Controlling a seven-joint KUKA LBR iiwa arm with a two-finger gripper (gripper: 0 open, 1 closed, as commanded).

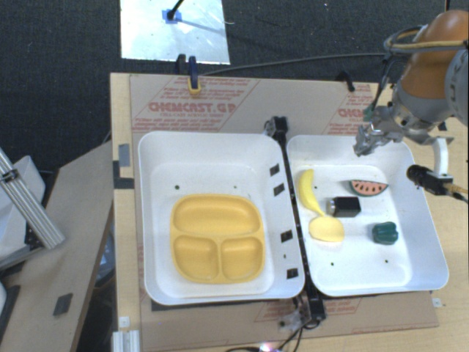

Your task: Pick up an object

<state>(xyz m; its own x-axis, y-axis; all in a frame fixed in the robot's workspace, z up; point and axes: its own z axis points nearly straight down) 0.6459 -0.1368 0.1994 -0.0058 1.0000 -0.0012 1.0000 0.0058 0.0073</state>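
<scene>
The right bin (410,270) holds a yellow banana (306,190), a pale yellow lemon-like piece (327,230), a small black block (344,206), a watermelon slice (368,188) and a dark green round object (385,232). My gripper (366,142) hangs over the bin's back edge, above and behind the watermelon slice, with nothing visibly in it.
The left bin (157,196) carries a yellow divided tray (217,237). A black hinge strip (287,196) runs between the bins. A blue-and-yellow clamp (193,75) sits on the cardboard behind the left bin. A cable crosses behind the bins.
</scene>
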